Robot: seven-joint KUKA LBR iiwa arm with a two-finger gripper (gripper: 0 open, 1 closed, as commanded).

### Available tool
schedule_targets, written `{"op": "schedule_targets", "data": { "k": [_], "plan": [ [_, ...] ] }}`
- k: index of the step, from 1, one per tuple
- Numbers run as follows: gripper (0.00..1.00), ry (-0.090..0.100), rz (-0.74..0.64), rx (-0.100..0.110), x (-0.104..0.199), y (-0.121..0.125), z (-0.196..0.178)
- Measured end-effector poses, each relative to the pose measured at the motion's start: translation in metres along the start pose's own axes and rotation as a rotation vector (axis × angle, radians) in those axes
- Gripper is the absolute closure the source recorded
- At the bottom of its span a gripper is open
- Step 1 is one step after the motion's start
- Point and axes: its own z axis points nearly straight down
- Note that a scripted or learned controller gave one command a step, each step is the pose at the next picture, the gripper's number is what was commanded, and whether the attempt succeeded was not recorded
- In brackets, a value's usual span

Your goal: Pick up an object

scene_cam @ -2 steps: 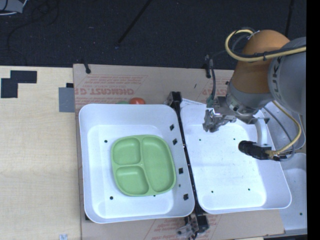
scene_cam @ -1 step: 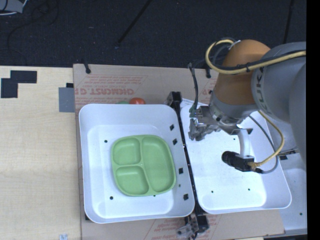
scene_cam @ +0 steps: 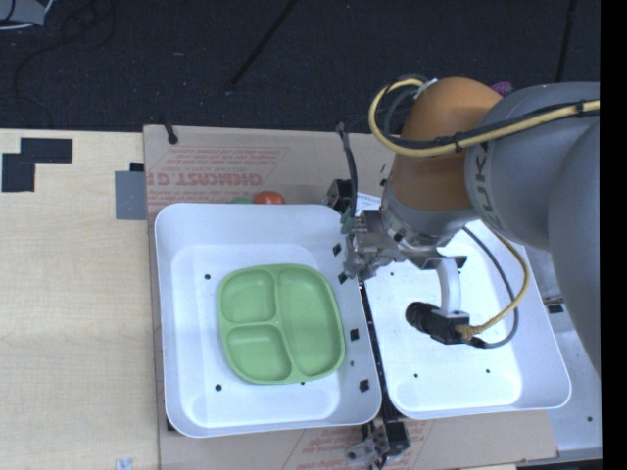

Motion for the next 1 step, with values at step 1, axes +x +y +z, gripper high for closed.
{"op": "schedule_targets", "data": {
  "k": [1],
  "plan": [
    [1.0, 0.0, 0.0, 0.002, 0.0373, -0.0235, -0.0048]
  ]
}}
